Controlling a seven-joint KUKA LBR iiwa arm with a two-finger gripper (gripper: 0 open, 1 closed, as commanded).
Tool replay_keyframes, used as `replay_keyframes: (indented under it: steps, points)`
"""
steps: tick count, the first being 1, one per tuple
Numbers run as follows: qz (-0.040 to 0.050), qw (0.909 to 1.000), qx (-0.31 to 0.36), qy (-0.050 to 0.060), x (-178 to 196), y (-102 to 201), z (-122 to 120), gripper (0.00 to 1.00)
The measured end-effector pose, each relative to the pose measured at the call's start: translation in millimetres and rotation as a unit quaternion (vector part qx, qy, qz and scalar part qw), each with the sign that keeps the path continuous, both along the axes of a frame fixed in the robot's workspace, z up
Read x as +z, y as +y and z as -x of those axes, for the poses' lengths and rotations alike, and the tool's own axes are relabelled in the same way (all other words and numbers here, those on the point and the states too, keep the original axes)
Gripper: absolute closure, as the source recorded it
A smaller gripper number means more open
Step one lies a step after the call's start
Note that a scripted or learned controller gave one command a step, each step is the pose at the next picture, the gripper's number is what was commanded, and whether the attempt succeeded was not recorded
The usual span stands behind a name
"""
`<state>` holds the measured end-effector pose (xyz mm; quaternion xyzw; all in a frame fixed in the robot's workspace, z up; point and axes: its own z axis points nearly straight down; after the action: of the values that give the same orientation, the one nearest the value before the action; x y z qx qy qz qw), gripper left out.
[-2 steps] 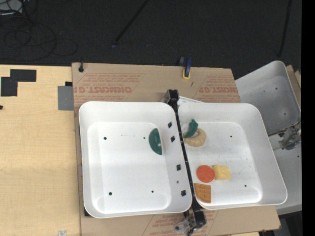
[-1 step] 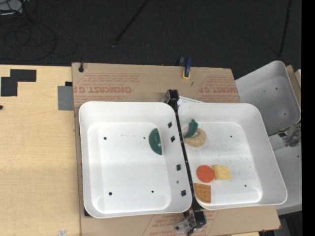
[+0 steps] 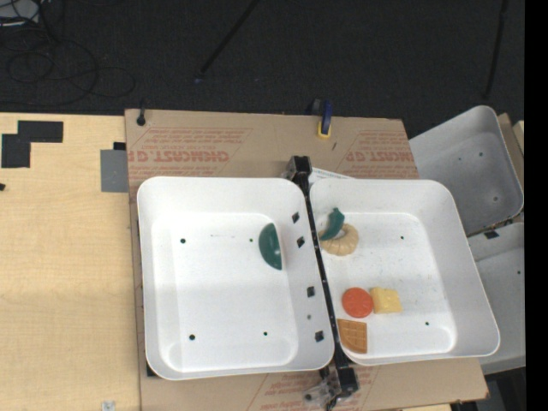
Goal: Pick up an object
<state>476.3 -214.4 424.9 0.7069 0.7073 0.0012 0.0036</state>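
Pre-grasp, nothing picked yet. Can't tell the gripper's state from this view. Left bin (image 3: 163,349): dark green bowl (image 3: 271,247) tipped on edge by the right wall. Right bin (image 3: 467,315): red disc (image 3: 357,302), yellow block (image 3: 385,300), waffle (image 3: 353,336) near the front-left corner. Next move, I'd judge: pick a target, descend.

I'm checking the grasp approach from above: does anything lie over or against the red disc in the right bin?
Nothing visible lies over the red disc. A yellow block sits close against its right side, and a tan waffle piece lies just below it; both could crowd the fingers.
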Motion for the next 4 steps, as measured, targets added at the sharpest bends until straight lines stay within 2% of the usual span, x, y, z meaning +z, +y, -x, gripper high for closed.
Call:
replay_keyframes:
  steps: [1, 2, 3, 4]
  points:
    - [-0.0051, 0.9999, 0.000, 0.012, -160.8, 3.1, 2.4, 1.00]
    - [-0.0039, 1.0000, 0.003, 0.006, -193.8, 78.0, -18.0, 1.00]
    - [-0.0029, 1.0000, 0.004, 0.001, -102.3, 148.5, -1.5, 1.00]
    - [-0.0004, 1.0000, -0.002, 0.001, -44.1, 96.8, 0.3, 1.00]
